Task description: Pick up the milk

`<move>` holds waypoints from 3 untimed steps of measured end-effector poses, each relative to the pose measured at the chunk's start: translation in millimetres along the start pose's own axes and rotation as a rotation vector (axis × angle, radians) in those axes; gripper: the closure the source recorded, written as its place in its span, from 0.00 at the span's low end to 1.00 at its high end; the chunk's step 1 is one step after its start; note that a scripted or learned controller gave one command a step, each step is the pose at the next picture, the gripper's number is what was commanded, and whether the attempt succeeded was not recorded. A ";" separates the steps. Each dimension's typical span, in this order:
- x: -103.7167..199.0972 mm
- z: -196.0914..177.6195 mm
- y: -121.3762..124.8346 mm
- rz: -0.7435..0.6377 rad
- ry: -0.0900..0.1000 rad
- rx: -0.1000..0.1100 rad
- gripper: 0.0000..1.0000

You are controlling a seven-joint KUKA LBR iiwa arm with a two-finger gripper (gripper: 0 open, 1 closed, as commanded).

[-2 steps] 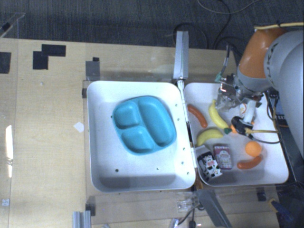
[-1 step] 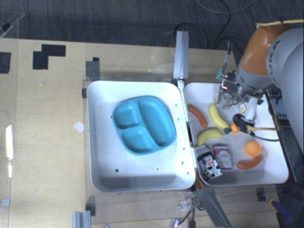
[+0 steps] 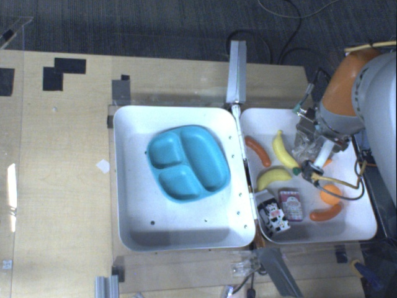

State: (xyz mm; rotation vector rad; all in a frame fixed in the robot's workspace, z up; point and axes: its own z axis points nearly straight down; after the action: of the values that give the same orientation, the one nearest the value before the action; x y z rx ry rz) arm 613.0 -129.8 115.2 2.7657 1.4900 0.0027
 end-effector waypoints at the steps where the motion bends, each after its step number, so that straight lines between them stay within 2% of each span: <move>1: 49.0 -70.4 -72.7 0.014 0.002 -0.002 1.00; 2: 109.7 -92.8 -130.3 0.103 0.001 -0.001 1.00; 3: 128.5 -159.8 -154.4 -0.157 0.002 -0.004 1.00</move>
State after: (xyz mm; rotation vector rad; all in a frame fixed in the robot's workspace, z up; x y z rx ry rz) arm 554.5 62.4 275.0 2.6381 1.7015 0.0085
